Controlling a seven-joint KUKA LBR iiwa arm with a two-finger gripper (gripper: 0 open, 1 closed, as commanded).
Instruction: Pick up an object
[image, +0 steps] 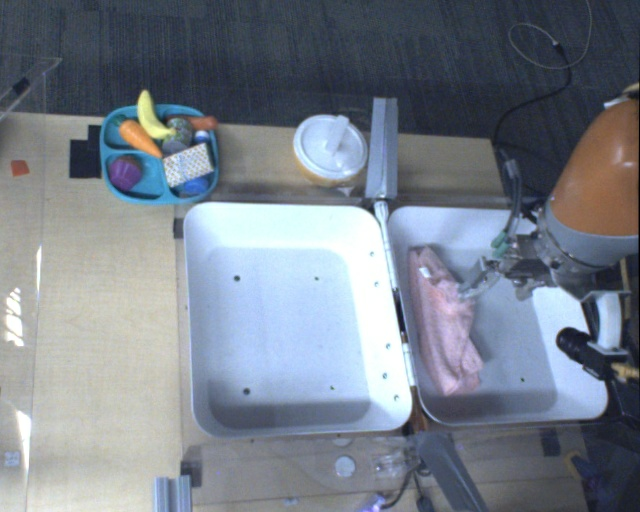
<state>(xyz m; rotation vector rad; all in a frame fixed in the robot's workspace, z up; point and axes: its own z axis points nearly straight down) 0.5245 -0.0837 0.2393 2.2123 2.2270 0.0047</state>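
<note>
Dark carpet at 12 o'clock, light wood table (90, 330) below it carrying two shallow white bins side by side. Left bin (285, 320) sits center. Right bin (520, 350) at 3 o'clock holds a pink cloth (445, 325), bunched lengthwise along the bin's left wall, running 12 to 6.

Arm (600, 190) comes in from 3 o'clock, orange band up top, grey wrist below. Tool (478, 284) is low over the right bin, tip at the cloth's upper right edge, touching or just above it. Can't tell finger state at this angle, and no cloth visibly lifted.

Off-bin items: blue divided tray (112, 185) at 11 o'clock with toy food, including a banana (152, 118) and a carrot (138, 138). White lidded cup (330, 150) at 12 o'clock, just beside a grey metal post (382, 150) between the bins. Black cable (545, 45) loops on the carpet at 1 o'clock.
</note>
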